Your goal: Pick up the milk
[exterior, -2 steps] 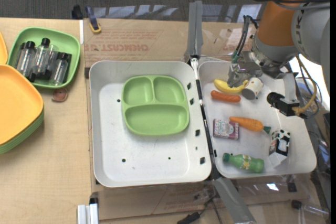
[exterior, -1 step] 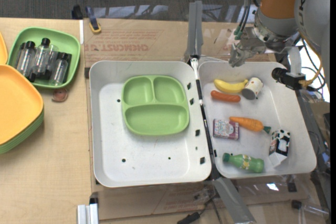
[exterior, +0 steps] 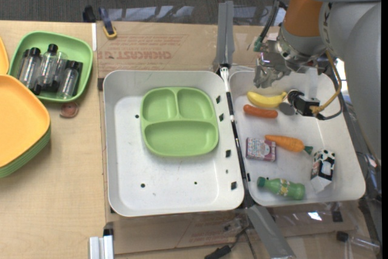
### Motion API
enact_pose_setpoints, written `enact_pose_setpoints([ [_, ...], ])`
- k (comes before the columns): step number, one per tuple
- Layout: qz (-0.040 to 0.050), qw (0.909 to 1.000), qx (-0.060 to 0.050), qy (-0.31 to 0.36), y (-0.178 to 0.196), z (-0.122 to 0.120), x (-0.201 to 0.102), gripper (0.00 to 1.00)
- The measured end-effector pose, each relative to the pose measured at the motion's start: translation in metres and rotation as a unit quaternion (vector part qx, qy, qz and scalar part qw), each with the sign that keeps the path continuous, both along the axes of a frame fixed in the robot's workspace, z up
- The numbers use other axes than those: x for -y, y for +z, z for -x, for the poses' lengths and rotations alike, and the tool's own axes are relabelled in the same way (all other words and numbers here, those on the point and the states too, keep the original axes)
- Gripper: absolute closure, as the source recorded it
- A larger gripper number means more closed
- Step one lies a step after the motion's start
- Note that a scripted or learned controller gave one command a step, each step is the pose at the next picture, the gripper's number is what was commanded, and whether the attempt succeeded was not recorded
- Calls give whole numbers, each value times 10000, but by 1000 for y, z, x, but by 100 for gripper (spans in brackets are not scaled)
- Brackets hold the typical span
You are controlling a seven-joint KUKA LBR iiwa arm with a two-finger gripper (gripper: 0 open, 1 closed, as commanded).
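Observation:
The milk (exterior: pixel 323 165) is a small carton with black and white cow patches, standing at the right edge of the right bin (exterior: pixel 351 191). My gripper (exterior: pixel 267 77) hangs over the far left part of that bin, just above the stem end of a yellow banana (exterior: pixel 267 97). It is well apart from the milk, up and to the left of it. Nothing can be seen in the gripper.
The right bin also holds a red sausage (exterior: pixel 260 111), a carrot (exterior: pixel 285 142), a pink packet (exterior: pixel 261 149) and a green bottle (exterior: pixel 281 187). The left bin (exterior: pixel 121 179) bears a green divided plate (exterior: pixel 179 120). Left of the bins are a green tray of bottles (exterior: pixel 50 67) and orange plates (exterior: pixel 18 130).

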State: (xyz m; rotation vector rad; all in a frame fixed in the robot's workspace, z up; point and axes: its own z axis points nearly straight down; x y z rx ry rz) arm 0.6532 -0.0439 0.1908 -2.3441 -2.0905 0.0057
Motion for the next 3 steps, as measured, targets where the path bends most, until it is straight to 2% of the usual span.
enact_pose_setpoints([
  [1, 2, 9996, 13, 298, 36, -6, -22, 100],
  [2, 3, 9982, -6, -601, 21, -5, -8, 100],
  [3, 0, 9994, -2, -353, 0, -5, -38, 100],
])
